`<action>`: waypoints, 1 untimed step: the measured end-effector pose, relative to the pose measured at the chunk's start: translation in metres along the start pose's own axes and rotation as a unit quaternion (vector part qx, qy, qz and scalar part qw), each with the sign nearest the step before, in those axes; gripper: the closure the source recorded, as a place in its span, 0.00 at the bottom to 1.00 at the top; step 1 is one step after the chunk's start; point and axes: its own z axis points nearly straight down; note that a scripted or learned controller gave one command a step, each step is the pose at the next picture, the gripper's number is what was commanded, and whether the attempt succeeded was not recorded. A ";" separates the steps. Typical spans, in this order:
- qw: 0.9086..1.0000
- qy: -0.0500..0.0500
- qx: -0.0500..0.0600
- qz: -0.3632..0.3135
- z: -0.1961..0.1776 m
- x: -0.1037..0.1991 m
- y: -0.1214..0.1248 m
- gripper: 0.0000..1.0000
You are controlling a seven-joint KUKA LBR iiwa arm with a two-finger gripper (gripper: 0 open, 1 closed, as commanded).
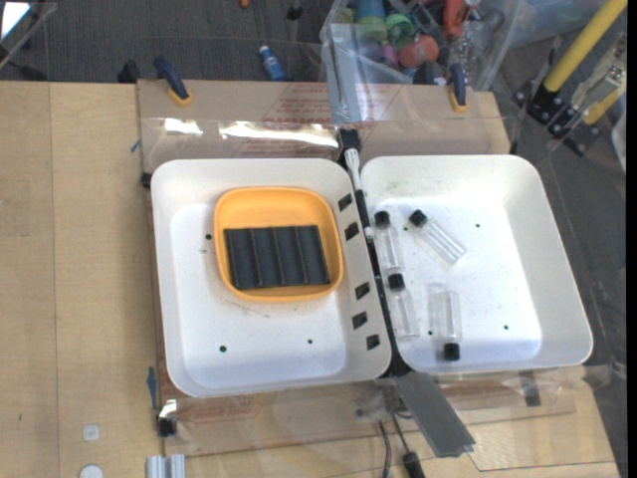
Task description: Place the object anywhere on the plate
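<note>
So the left bin (179, 357) has the orange plate (279, 203) with a dark ribbed insert (277, 257) sitting in it. Four clear vials with black caps (435, 237) are lying loose in the right bin (537, 317), well apart from the plate. Can't tell what state the pincer is in here.

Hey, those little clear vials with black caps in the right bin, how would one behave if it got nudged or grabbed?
Each clear vial lies on its side and looks cylindrical, so a nudge would probably roll it across the right bin. It looks see-through and seemingly hollow, so likely light. Its smooth wall may slip from a loose grip.
</note>
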 end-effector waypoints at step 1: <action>0.992 0.000 0.000 -0.128 -0.016 -0.014 -0.027 1.00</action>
